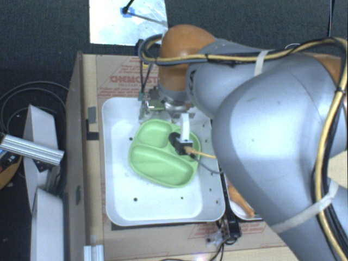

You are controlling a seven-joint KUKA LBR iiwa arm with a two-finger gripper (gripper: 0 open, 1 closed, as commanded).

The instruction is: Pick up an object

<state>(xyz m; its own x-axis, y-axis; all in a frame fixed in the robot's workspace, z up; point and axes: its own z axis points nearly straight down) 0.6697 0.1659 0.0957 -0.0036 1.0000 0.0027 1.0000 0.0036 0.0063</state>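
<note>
The bench point(122, 72) under me is brown, with red letters on it. A white bin point(157, 211) sits flat on it. A green dish point(157, 159) with two parts lies in that bin. My big arm point(272, 145) covers most of the other bin point(247, 217) beside it.

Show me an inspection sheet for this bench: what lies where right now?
Surface: white bin on printed cardboard.
Job's things: green divided dish lying in the white bin; orange object right of that bin, mostly hidden under the arm.
Clutter: nothing seen.
Grippers: gripper at the dish's far rim; grasp cannot be judged.
Cables: black cables looped left of the bench.
Surroundings: dark carpet, silver sheet, metal rail.
</note>
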